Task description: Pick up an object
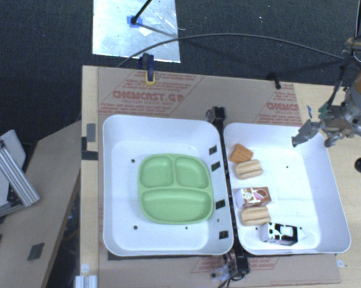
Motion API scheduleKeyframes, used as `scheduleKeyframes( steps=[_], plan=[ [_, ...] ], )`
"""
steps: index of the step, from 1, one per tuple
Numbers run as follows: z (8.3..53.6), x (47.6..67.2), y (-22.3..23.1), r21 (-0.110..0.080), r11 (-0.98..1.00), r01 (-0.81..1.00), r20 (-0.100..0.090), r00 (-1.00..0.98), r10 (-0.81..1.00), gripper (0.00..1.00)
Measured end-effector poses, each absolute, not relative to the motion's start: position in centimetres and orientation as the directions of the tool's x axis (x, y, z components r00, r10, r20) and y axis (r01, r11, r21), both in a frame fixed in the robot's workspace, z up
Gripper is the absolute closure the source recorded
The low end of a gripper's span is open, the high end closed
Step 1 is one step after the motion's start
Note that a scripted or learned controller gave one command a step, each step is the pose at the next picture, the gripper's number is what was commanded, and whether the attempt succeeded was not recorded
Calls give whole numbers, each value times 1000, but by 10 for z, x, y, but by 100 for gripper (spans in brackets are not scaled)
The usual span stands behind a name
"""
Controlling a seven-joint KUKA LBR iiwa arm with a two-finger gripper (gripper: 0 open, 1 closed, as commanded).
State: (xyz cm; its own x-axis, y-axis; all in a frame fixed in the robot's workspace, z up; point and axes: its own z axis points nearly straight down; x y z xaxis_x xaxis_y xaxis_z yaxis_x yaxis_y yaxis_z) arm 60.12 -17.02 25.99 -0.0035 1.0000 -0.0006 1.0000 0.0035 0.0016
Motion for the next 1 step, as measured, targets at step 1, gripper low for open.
scheduleKeyframes(
  steps=[1],
  plan=[
    [201,607,-175,-2,1,1000,0,-1,1000,0]
  ],
)
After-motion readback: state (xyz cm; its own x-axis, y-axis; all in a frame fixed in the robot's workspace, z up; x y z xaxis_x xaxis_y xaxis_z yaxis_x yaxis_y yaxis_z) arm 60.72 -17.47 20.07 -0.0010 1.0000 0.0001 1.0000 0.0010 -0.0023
